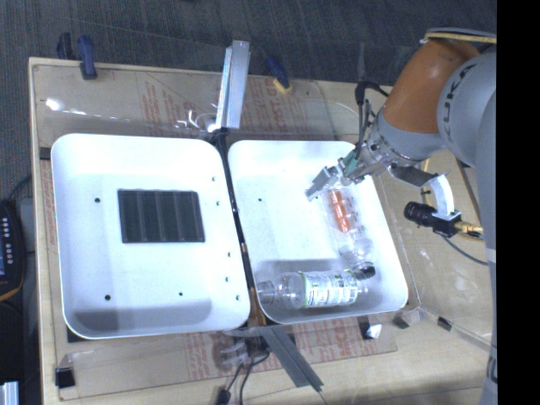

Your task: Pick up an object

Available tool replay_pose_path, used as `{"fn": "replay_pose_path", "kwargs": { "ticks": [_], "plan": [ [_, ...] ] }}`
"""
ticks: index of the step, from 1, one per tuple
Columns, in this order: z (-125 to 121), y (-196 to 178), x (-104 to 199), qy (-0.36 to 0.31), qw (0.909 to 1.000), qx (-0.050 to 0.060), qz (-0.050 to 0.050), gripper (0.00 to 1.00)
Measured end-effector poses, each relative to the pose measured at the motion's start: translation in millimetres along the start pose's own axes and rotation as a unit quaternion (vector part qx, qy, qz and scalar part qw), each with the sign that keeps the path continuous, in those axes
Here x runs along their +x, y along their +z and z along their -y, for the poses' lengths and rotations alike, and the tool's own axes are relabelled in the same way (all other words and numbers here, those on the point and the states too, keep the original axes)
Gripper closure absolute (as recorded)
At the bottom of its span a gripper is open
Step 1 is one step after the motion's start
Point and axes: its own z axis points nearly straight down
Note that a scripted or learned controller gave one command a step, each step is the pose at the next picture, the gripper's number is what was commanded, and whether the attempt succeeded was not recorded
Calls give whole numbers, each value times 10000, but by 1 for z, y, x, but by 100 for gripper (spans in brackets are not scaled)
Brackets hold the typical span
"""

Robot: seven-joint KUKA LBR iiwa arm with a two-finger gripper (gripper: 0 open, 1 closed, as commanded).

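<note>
The gripper (331, 180) hangs over the right bin (270, 226), its state unclear; a bottle (319, 290) lies along the bin's near wall; a clear tube (344, 218) lies beside the gripper.

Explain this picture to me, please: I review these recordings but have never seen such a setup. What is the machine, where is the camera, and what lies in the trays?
One camera looks down at a slant on a bench. The grey machine with the orange band is a robot arm reaching in from the right; its gripper hangs over the right bin. That bin holds a clear plastic bottle lying along the near wall, and a smaller clear item with orange inside just below the gripper. The left bin holds a dark ribbed rectangular block. I cannot see anything between the fingers, so nothing counts as picked up yet.
</note>
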Motion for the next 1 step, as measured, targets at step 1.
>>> {"fn": "replay_pose_path", "kwargs": {
  "ticks": [1],
  "plan": [
    [59, -60, 18, 1668, 9860, -2, 1, 0]
  ]
}}
